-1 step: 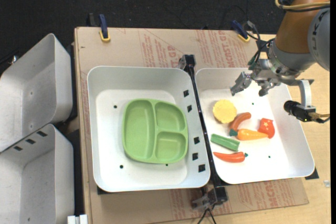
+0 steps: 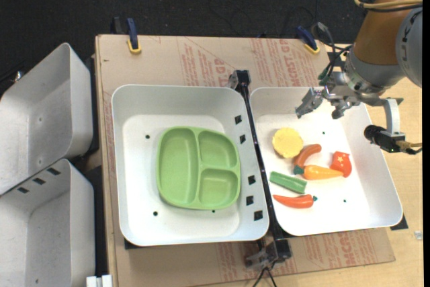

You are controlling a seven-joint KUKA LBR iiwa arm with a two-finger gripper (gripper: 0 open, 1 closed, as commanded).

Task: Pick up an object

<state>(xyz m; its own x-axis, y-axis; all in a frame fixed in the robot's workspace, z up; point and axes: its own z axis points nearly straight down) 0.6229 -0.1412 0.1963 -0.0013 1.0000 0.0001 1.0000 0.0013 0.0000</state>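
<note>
The right bin (image 2: 376,205) holds several toy foods. A yellow round piece (image 2: 287,142) lies at the upper left, with a small red-orange sausage (image 2: 308,154) beside it. A red pepper (image 2: 341,162), an orange carrot (image 2: 322,173), a green cucumber (image 2: 287,181) and a red chili (image 2: 294,200) lie below. My gripper (image 2: 323,106) hangs over the bin's far end, above and right of the yellow piece. It is open, with nothing between its fingers.
A green divided plate (image 2: 199,168) lies in the left bin (image 2: 127,144). A black divider with clips (image 2: 250,144) runs between the bins. Two white tubs (image 2: 40,144) stand off the bench at the left. Blue-and-yellow clamps (image 2: 133,37) grip the board's far edge.
</note>
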